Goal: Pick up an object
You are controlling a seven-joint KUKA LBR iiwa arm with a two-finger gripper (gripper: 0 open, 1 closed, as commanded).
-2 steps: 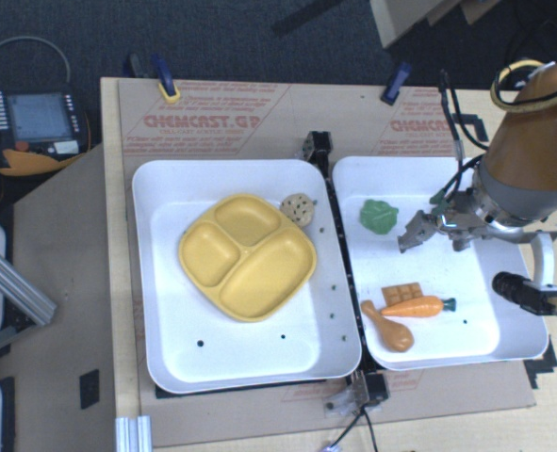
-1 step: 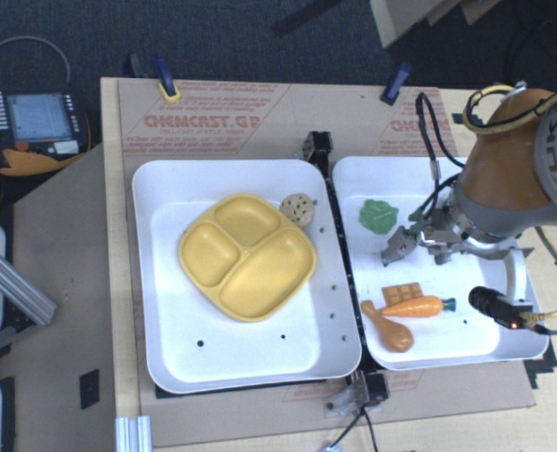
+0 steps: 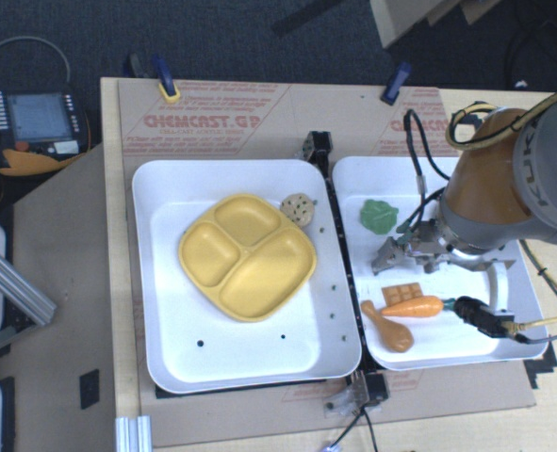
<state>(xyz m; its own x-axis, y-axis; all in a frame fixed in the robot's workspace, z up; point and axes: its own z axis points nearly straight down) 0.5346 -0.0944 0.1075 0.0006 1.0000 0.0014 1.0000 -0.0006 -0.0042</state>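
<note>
Task status: pick not yet made, as far as can be judged. Gripper (image 3: 385, 257) low over the right bin (image 3: 518, 347), pointing toward the bin's left half; open or closed state cannot be told from this angle, and nothing visibly clamped. Candidate objects all resting on the bin floor: green lump (image 3: 379, 217) just above the gripper in the view, brown wafer (image 3: 401, 293) just below it, orange carrot (image 3: 415, 307) touching the wafer's lower edge, tan drumstick-shaped piece (image 3: 389, 328) beside the carrot, near the front wall. Remaining, in all likelihood: closing on one item, lifting clear, confirming the hold. Left bin (image 3: 155, 290) holding a yellow divided plate (image 3: 248, 255) with a speckled cookie (image 3: 298, 208) at its upper right corner. Both bins seated on a pale printed board (image 3: 259, 116), fixed along its far edge by two blue clamps (image 3: 168, 78). Dark carpet (image 3: 221, 17) beyond the bench; control pendant (image 3: 35, 125) with screen at far left.
</note>
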